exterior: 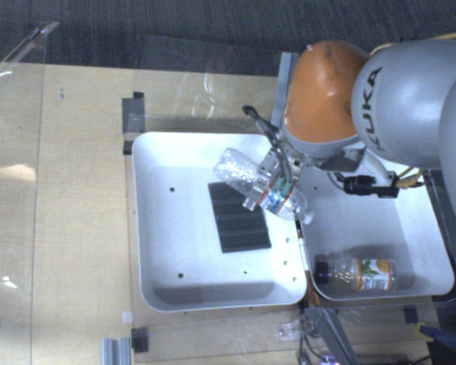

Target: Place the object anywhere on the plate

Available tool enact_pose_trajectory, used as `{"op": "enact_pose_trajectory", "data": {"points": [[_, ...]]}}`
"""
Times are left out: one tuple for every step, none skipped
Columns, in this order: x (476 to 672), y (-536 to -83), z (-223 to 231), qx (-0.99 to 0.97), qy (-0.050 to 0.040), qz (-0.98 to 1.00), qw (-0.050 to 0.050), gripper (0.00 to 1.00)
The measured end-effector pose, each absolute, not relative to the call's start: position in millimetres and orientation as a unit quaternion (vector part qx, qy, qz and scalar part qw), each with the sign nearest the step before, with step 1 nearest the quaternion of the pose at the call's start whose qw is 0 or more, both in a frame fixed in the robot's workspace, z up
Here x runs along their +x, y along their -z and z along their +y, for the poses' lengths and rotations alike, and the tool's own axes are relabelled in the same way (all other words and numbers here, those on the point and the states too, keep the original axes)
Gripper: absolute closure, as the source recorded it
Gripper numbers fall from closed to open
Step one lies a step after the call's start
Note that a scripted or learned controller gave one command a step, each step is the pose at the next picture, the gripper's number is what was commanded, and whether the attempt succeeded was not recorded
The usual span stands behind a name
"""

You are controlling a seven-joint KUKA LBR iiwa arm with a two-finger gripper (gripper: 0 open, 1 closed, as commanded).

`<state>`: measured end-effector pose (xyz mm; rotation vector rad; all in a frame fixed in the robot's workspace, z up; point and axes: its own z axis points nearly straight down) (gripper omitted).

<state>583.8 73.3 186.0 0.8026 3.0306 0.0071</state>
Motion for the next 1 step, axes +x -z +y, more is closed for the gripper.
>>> {"op": "enact_pose_trajectory", "data": {"points": [[583.9, -186.1, 73.2, 0.256, -0.0023, 0.967, 0.003, 0.0]]}}
